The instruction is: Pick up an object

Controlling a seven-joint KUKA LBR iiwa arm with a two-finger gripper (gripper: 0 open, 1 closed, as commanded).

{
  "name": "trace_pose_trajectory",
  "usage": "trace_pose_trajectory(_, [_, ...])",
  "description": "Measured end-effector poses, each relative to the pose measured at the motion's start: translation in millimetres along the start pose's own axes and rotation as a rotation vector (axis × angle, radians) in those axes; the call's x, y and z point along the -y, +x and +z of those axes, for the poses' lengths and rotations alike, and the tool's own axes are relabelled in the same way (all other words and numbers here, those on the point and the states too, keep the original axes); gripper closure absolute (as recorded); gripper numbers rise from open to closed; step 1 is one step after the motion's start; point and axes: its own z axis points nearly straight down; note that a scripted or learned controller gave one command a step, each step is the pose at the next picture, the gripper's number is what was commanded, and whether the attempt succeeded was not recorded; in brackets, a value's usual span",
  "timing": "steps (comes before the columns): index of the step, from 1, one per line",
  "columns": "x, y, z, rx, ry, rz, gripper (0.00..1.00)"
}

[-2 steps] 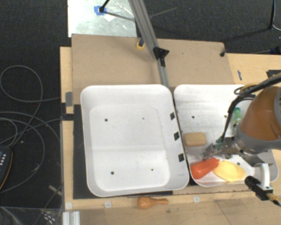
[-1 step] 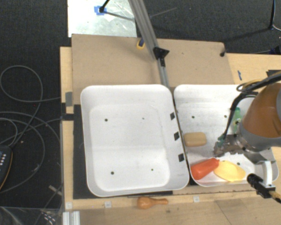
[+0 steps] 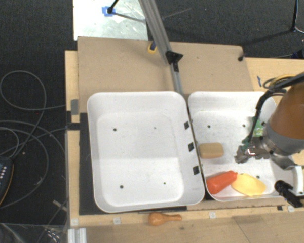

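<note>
The gripper (image 3: 245, 153) is being held over the right bin (image 3: 220, 105); the jaws' state cannot be told. A tan block (image 3: 211, 150) beside it risks being nudged away.

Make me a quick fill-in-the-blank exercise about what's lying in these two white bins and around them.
1. The flat tan block, the orange carrot-shaped toy and the yellow lemon-shaped toy all lie in the ____ bin of the camera view.
2. The yellow toy lies directly to the ____ of the orange toy.
3. The small orange-brown pear-shaped object lies ____ both bins, on the bench at the near edge.

Missing words: right; right; outside
</note>
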Motion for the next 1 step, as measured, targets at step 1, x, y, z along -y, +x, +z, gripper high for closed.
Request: trace_pose_trajectory(1, [-3.2,3.5,-63.3,0.001,-0.003,-0.001,1.00])
